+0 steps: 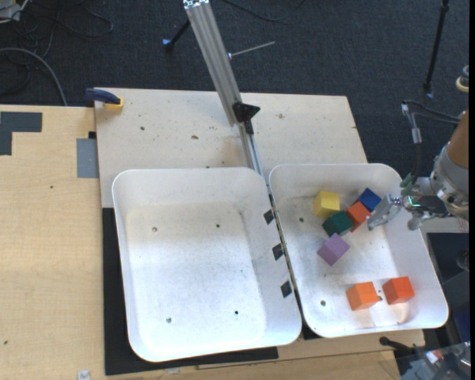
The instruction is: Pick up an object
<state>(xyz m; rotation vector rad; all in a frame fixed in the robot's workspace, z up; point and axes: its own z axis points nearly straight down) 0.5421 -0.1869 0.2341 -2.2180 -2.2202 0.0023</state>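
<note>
White plastic makes up the left bin (190, 260), and just beside it the right bin (427, 291) carries all the candidates for picking: a yellow cube (327, 203), a green cube (337, 223) touching a small orange-red cube (359, 214), a blue cube (370, 199) behind those, a purple cube (332, 248) a little nearer the camera, and an orange cube (362, 294) just beside a red cube (398, 289) near the front wall. At the right rim the gripper (380, 217) hangs close to the orange-red and blue cubes; nothing is seen between its fingers, and how far they are parted I cannot tell. This looks like the approach step, with no object lifted yet; the next move calls for settling squarely over one cube in that tight cluster without nudging its neighbours. Both bins sit on a pale speckled bench (301, 125) with a slanted metal rail (218, 58) rising behind, over dark carpet strewn with cables.
</note>
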